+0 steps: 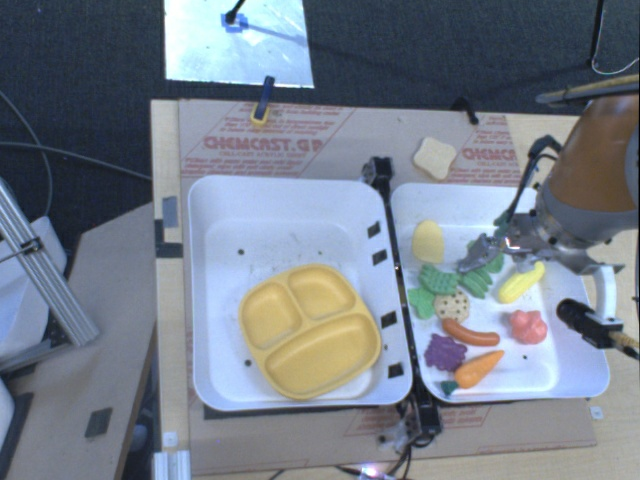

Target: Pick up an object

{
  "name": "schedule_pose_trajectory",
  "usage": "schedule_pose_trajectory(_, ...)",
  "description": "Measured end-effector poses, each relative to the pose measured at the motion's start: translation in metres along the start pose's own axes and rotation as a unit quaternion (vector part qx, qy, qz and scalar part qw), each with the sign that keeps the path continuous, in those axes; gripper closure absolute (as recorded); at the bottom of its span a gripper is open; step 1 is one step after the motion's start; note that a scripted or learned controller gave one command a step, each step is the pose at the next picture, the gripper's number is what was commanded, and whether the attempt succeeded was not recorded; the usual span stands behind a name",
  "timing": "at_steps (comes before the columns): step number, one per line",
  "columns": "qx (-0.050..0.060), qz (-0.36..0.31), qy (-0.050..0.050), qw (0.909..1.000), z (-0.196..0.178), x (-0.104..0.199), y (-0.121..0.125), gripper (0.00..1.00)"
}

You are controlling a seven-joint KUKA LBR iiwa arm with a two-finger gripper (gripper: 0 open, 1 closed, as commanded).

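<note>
Toys fill the right bin [570, 373], and my gripper [483, 258] hangs above them near the green piece [478, 280]. I cannot tell whether it is spread or pressed together. The banana [521, 283] lies just right of the green piece, the sausage [470, 333] below it, the lemon [428, 240] up-left.

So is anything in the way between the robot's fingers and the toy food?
Nothing visible. The gripper hangs right over the green toy in the right bin, with the yellow corn close beside, not in between.
</note>
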State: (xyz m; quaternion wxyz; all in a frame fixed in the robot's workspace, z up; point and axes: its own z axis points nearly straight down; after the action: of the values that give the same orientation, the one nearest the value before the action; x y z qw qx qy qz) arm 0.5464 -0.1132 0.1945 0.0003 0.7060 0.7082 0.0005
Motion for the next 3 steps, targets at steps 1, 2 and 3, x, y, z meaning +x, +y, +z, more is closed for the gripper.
schedule_pose_trajectory(1, 0.001, 0.004, 0.000, 1.0000, 0.113, -0.027, -0.018, 0.00)
schedule_pose_trajectory(2, -0.003, 0.003, -0.001, 1.0000, 0.108, -0.060, -0.059, 0.00)
schedule_pose_trajectory(3, -0.002, 0.001, 0.000, 1.0000, 0.108, -0.074, -0.058, 0.00)
